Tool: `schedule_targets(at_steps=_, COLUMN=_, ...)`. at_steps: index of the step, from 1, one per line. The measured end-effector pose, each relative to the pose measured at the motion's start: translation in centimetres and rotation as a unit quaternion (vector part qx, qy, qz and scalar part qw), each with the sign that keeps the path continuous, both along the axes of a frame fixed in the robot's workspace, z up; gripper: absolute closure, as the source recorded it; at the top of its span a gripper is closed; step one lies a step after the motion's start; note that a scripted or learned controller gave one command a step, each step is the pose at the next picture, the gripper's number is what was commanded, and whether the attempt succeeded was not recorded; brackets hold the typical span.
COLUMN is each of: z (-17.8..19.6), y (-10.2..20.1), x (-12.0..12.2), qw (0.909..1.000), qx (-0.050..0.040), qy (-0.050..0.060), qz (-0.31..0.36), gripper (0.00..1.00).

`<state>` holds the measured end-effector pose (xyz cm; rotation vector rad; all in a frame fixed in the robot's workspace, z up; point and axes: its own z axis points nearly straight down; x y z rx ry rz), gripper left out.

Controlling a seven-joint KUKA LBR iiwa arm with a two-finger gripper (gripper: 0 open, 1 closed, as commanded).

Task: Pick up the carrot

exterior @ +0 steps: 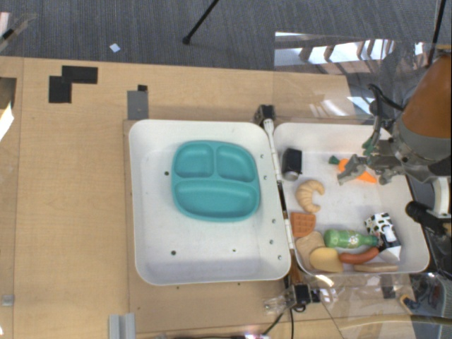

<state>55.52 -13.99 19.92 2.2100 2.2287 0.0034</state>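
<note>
Carrot [351, 167]: lies near the right bin [353, 131] far edge, partly under the gripper [367, 168].
Fingers: spread open around it, nothing gripped.
Advice: lower straight, close on the orange body.

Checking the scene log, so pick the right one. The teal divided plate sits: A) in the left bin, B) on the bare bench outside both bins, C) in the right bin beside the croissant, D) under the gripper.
A: the teal divided plate lies in the left bin, while the croissant and gripper are over in the right bin.
</note>
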Motion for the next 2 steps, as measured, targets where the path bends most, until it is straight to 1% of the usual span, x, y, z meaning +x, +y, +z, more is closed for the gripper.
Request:
schedule_targets(at_steps=1, z=-10.9, y=-6.1, x=3.3, qw=0.9996, qx=-0.0005, qy=-0.006, qz=0.029, gripper=0.00)
schedule_targets(at_steps=2, z=-11.3, y=-2.8, x=9.3, qw=0.9777, qx=0.0012, qy=-0.002, qz=-0.210, gripper=0.00)
